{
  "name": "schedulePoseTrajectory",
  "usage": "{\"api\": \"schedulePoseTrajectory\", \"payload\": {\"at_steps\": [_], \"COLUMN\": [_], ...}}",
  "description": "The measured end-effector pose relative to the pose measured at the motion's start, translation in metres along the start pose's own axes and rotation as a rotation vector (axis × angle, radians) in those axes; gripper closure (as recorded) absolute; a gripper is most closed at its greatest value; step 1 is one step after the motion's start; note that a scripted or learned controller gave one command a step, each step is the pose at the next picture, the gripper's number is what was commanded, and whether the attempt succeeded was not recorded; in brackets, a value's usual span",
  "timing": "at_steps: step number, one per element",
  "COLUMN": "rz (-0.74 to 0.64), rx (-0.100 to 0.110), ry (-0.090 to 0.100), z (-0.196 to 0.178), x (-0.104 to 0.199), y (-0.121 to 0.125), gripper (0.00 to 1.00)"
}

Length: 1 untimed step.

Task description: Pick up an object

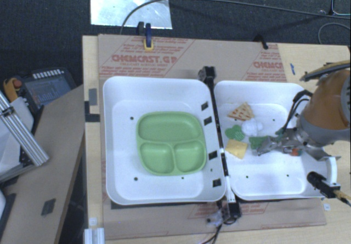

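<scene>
In the right bin (274, 185), the gripper (264, 145) sits low beside a green toy (256, 141); whether its jaws are open is unclear. The toy looks light and stiff, probably best pinched across its middle.

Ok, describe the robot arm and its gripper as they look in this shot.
The arm has a rounded body with a broad orange band over a grey section. Black cables loop along its side nearest the bins. At its tip sits a small grey metal gripper with slim fingers, and a spot of red shows at the gripper's base. No lettering on the arm is legible.
</scene>
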<state>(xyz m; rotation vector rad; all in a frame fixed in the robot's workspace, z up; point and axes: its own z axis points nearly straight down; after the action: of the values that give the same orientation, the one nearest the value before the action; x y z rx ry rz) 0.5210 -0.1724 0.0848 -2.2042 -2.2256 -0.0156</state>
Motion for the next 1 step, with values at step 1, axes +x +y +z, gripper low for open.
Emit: {"api": "schedulePoseTrajectory", "payload": {"at_steps": [1], "rz": [0.002], "rx": [-0.004], "ry": [-0.010], "z": [-0.0113], "x": [-0.0039], "y": [-0.0002], "gripper": [1.00]}}
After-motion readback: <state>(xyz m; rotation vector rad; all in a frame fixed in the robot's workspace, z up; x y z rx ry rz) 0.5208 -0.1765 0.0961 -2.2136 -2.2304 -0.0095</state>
